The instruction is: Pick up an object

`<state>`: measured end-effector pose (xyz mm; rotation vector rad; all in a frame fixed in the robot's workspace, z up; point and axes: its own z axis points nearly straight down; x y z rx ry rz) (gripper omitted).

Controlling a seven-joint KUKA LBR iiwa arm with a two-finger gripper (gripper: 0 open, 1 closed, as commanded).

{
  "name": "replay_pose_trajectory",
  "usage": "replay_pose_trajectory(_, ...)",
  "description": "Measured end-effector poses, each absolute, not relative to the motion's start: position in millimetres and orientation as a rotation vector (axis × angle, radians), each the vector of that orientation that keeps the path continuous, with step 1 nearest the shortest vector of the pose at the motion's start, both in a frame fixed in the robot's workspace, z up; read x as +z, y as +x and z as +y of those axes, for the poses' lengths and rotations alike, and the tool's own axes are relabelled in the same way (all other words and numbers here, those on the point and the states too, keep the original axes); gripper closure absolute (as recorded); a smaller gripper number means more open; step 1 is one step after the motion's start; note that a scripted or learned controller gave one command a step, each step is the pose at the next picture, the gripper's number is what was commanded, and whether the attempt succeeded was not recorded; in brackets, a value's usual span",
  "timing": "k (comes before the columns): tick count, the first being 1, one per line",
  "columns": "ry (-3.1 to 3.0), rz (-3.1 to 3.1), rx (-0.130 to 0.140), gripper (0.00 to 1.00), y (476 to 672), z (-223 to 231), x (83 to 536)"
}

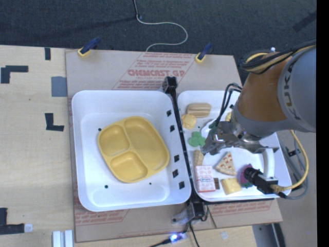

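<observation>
Front edge: cables (191, 221) bunch at the near lip of the worktop (31, 138), right where the two bins meet.
Left bin: white bin (85, 153) carrying one yellow divided plate (133, 148), sitting untouched.
Right bin: white bin (234, 197) crowded with toy food: a pizza slice (225, 164), a red-and-white carton (204, 178), a yellow cheese block (231, 186), a green leafy piece (196, 139), a tan bread roll (198, 109).
Arm: grey with an orange band (262, 94), leaning in from the right and low over the right bin.
Gripper: gripper (213, 144) down among the food, between the green piece and the pizza slice; open or closed, I can't tell from here.
Progress: nothing visibly lifted, every piece lies on the bin floor; by my reckoning the grasp and the lift are both left to do.
</observation>
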<state>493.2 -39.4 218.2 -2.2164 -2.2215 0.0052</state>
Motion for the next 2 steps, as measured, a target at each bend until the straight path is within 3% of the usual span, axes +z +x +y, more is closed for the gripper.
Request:
replay_pose_trajectory(1, -2.219, -2.221, 0.004, 1.0, 487.9, -50.8, 232.3)
replay_pose_trajectory(2, -2.217, -2.218, 0.008, 1.0, 477.1, -41.6, 218.7)
